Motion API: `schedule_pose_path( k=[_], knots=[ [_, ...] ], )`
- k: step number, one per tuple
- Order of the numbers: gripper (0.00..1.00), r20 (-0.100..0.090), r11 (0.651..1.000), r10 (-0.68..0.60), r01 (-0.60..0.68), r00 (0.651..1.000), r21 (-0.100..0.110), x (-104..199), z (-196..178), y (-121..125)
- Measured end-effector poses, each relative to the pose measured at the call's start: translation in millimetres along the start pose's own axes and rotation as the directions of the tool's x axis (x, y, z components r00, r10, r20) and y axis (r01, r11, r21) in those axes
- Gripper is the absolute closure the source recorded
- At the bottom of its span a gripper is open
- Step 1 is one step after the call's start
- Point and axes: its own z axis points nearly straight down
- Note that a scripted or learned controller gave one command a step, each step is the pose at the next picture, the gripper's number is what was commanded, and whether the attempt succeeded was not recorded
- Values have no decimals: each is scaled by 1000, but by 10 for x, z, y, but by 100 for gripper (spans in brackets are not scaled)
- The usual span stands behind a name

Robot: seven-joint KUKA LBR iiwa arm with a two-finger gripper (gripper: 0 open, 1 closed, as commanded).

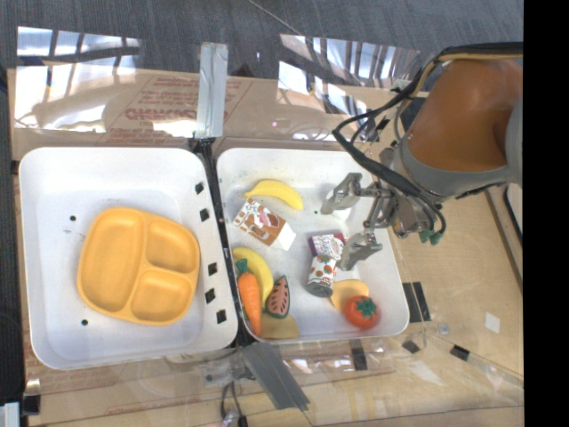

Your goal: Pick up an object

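Two white bins sit side by side on the worktop (pixel 462 327). The left bin (pixel 44 238) carries one thing, a yellow divided tray (pixel 138 263) with three compartments. The right bin (pixel 391 292) is the landmark here, and it carries the toy food. Counted: two bananas, one (pixel 275 193) toward its far wall and another (pixel 252 264) against its left wall; one carrot (pixel 250 302) just on the near side of that second banana; one watermelon slice (pixel 279 296) beside the carrot; one small carton (pixel 263 222) with a red-and-white print left of the bin's middle; one printed can (pixel 325 262) at the middle, lying tilted; one tomato (pixel 361 310) in the near right corner, touching a yellow piece (pixel 348 290) behind it.

The hand (pixel 352 223) hangs over the right half of that bin, its two grey fingers (pixel 341 194) spread well apart with nothing between them; the lower finger sits just beside the can. Black cables run from the wrist up to the orange band (pixel 458 114).

Flattened brown cardboard (pixel 151 105) lies beyond the bins' far walls, with a strip of grey tape (pixel 211 87) up its middle. Past that, dark grey carpet (pixel 133 3) covers the floor.
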Motion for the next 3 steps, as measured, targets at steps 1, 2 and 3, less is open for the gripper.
schedule_pose_path(
  k=[1,2,3],
  knots=[
    [0,-11,1000,-9,9,1000,-4,-163,1287,-79],
    [0,26,993,-118,118,993,9,-1037,1583,345],
    [0,6,998,-61,61,998,1,-735,1470,89]
  ],
)
